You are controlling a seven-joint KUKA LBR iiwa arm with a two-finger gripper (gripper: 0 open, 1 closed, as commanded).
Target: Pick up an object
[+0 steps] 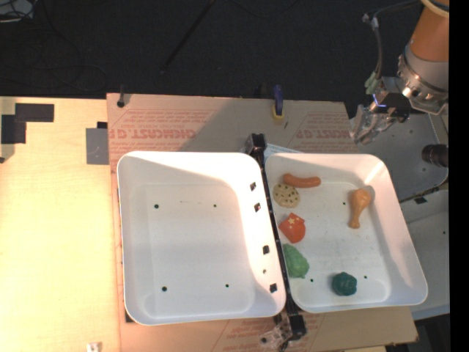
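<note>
Six small toy foods lie in the right bin (399,218). A sausage (302,181) lies near the far wall, and a round cookie (286,193) sits just beside it, a bit nearer. A red tomato-like piece (292,228) lies below the cookie, close to the bin's left wall. A light green leafy piece (296,261) lies nearer still, also by that wall. A dark green lump (344,284) sits near the front wall, and a tan chicken leg (358,205) lies toward the right side, tilted, with its thick end far.

The hand (364,128) hangs up past the far right corner of that bin, over the brown cardboard (220,127), not over the food. The chicken leg and the sausage are the closest pieces to it, but both are well apart from it. Nothing is between its fingers. They look a little spread, though the hand is small and blurry, so I cannot tell for sure.

The left bin (132,233) sits beside the right one, their walls touching in the middle. Both bins rest on the cardboard on the table (51,233).
</note>
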